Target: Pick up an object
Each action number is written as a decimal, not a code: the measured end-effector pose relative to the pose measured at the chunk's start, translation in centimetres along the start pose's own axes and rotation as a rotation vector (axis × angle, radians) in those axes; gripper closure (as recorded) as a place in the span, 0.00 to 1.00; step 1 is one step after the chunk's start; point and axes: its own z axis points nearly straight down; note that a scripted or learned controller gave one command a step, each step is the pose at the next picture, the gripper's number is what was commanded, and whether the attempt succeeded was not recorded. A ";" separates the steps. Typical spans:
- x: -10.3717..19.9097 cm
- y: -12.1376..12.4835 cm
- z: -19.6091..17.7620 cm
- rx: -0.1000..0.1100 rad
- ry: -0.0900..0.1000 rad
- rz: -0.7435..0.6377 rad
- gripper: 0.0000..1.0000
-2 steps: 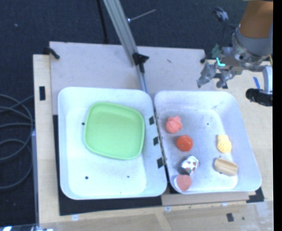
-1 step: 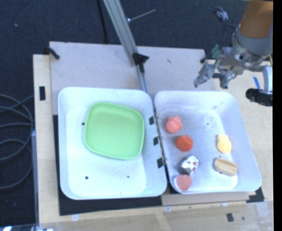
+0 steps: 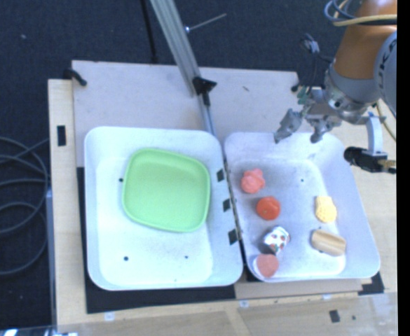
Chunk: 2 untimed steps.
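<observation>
Right bin (image 3: 345, 180) holds six loose items: pink lump (image 3: 253, 181), red ball (image 3: 268, 208), yellow piece (image 3: 324, 209), tan block (image 3: 328, 243), white patterned ball (image 3: 276, 239) and pink disc (image 3: 266, 264) at the near edge.

A pale bench (image 3: 148, 93) bears two shallow white bins (image 3: 106, 257) (image 3: 352, 201) side by side.

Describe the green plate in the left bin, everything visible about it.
The green plate is pale lime, squarish with rounded corners and a raised rim, and looks like smooth plastic. It lies flat, right side up, slightly rotated, in the upper middle of the left white bin, resting on the bin's floor. Nothing lies on it, and nothing else touches it.
</observation>
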 end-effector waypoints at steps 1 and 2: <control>0.4 -0.1 6.2 0.001 0.001 -0.001 0.00; 0.1 0.8 11.4 0.000 0.000 -0.001 0.00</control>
